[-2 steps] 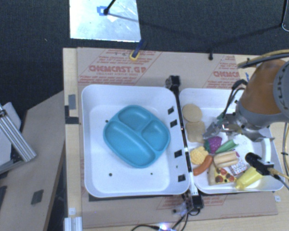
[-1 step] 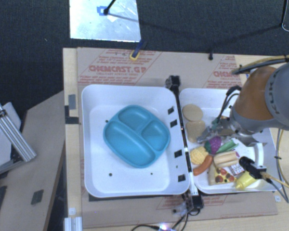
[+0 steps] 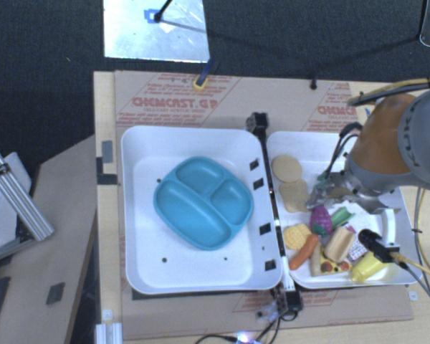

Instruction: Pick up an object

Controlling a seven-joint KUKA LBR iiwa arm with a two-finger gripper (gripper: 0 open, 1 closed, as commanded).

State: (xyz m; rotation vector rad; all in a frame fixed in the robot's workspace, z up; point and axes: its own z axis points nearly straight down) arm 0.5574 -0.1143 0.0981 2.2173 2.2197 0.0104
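The right bin (image 3: 301, 143) holds a pile of toy food: two tan round cookies (image 3: 287, 168), a purple eggplant-like piece (image 3: 320, 219), a yellow waffle (image 3: 297, 236), an orange carrot (image 3: 303, 251), a tan bread piece (image 3: 338, 243) and a yellow piece (image 3: 367, 267). My gripper (image 3: 324, 190) hangs low in this bin, just above the purple piece and right of the lower cookie. Its fingers are hard to make out against the clutter. The left bin (image 3: 143, 156) carries a blue divided plate (image 3: 203, 202).
The arm's orange wrist (image 3: 387, 145) covers the right bin's far right part. A black clip strip (image 3: 269, 192) runs between the two bins. A shiny metal sheet (image 3: 156, 20) lies beyond the bench at the top.
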